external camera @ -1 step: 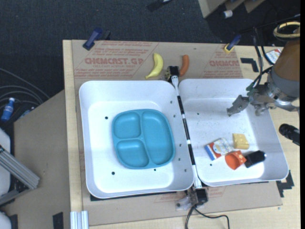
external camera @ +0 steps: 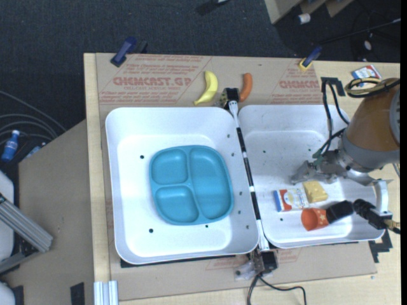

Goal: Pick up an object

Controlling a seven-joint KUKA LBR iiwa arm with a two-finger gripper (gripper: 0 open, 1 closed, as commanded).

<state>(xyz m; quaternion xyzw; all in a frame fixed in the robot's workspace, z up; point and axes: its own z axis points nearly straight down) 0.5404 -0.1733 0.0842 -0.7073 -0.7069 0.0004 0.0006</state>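
Camera view: you look down at a slant on 2 white bins side by side on the bench [external camera: 95, 170].
Left bin [external camera: 127, 132]: centre-left of the frame. It holds 1 blue divided plate [external camera: 191, 184], lying flat near the bin's middle.
Right bin [external camera: 273, 129]: centre-right of the frame. 3 loose things are grouped in its lower half.
Arm [external camera: 375, 132]: comes in from the right edge, with its orange band over the right side of the right bin.
Gripper [external camera: 310, 171]: over the middle of the right bin, pointing toward frame left, just above the yellow block in the frame.
Grip state: you cannot tell from this angle whether it is open or closed. You see nothing held in it.
Yellow block [external camera: 315, 191]: on the bin floor, just below the gripper in the frame.
Small carton [external camera: 288, 200]: red, white and blue, lying flat, touching or just beside the block's left edge.
Orange-red piece [external camera: 311, 219]: near the bin's lower wall, just below the block.
Behind the bins: 1 banana [external camera: 206, 89] and 1 carrot [external camera: 246, 86] lie on the bench, top centre of the frame, near each other but apart.
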